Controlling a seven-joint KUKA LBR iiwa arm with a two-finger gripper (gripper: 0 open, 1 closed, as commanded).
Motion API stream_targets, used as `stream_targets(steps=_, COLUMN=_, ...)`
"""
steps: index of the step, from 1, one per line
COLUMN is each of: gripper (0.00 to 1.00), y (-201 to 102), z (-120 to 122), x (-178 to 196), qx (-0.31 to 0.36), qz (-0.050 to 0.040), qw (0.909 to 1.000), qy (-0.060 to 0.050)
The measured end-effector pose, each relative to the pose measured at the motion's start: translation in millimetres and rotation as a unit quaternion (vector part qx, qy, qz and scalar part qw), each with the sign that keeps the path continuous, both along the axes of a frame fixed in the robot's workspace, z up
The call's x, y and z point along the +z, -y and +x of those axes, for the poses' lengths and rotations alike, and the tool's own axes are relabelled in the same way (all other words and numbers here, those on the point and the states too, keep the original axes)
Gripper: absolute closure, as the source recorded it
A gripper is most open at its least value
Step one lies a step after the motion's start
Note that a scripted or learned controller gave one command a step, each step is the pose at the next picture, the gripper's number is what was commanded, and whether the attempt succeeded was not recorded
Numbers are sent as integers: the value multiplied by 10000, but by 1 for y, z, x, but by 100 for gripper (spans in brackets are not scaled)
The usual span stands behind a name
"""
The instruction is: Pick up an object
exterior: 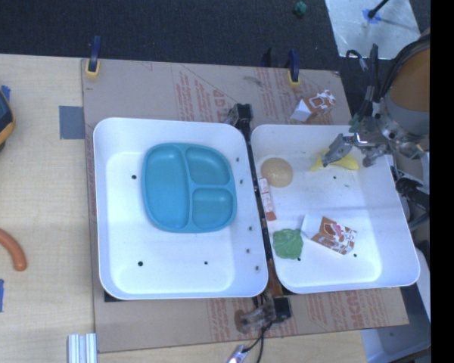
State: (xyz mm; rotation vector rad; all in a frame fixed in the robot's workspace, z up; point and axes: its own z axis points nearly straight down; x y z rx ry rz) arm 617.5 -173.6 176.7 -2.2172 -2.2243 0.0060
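Your gripper (346, 153) is hovering at the right bin's (378, 278) far edge with jaws spread, straddling nothing, just over the yellow piece (346, 163). You are risking a miss: that flat piece is lying near the wall, so one finger may be striking the rim or skidding it away.

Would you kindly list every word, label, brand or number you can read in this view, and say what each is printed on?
No text can be read.
Cardboard sheet under the bins: faint red print, too blurred to read.
Brown and white packet in the right bin: markings too small.
Similar packet on the cardboard: unreadable.
Narrow wrapper by the bin's left wall: red marks, illegible.
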Motion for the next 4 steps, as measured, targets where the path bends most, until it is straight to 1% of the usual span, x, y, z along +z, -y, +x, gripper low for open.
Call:
stream_targets(steps=1, gripper=0, y=-35, z=-104, x=-61, qx=10, qz=10, qw=10000, qy=-8)
stream_targets(steps=2, gripper=0, y=-7, z=-35, x=-43, qx=2, qz=6, qw=10000, qy=11)
stream_targets(steps=3, gripper=0, y=-7, z=37, x=-72, qx=0, qz=14, qw=10000, qy=5)
stream_targets(steps=4, gripper=100, y=-6, z=38, x=-60, qx=16, qz=8, qw=10000, qy=8)
